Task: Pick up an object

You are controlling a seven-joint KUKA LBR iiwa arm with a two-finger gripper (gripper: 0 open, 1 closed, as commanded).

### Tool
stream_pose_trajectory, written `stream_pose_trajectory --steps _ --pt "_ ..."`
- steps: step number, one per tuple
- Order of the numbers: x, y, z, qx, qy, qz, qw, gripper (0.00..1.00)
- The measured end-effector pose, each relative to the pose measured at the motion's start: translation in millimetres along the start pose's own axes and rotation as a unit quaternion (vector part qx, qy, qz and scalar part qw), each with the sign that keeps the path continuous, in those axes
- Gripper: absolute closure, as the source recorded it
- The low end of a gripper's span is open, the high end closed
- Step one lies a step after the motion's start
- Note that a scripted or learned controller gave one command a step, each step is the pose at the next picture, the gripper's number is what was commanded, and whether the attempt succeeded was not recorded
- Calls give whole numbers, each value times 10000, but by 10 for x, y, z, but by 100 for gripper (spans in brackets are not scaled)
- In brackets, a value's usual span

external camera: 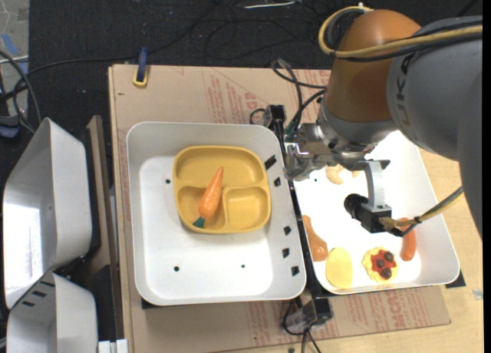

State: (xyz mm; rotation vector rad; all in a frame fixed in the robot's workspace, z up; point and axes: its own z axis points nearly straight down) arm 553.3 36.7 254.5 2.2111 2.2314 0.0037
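- In the right bin (433,248), at its far left part, a small pale curved piece (334,174) lies just beside the tool (301,153); I cannot tell whether the two touch.
- The tool sits low over the rim where the two bins meet, under the grey arm (430,90) and its orange band (376,44). The wrist hides it from above, so whether it is wide, narrow or holding anything cannot be told.
- Along the near side of the same bin lie four more pieces. An orange tapered piece (315,241) is by the left wall, and a flat yellow disc (339,266) is just to its right.
- Next comes a round yellow piece with red toppings (381,263). A short red-orange sausage shape (408,245) is furthest right.
- These four are well apart from the tool.
- The left bin (153,190) holds a yellow divided plate (188,167) toward its far side.
- A toy carrot (211,192) lies tilted in the plate's left compartment, with its green end toward the near side.
- Both bins rest side by side on a brown surface (192,90), with a blue-and-yellow clamp (140,67) at its far left corner.
- Left of the surface stand white tubs (46,190), and dark cables (92,52) trail over the floor on the far side.
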Motion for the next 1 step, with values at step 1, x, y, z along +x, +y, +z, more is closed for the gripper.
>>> stream_pose_trajectory --steps 1 --pt "585 61 148 9 -4 3 10000 100"
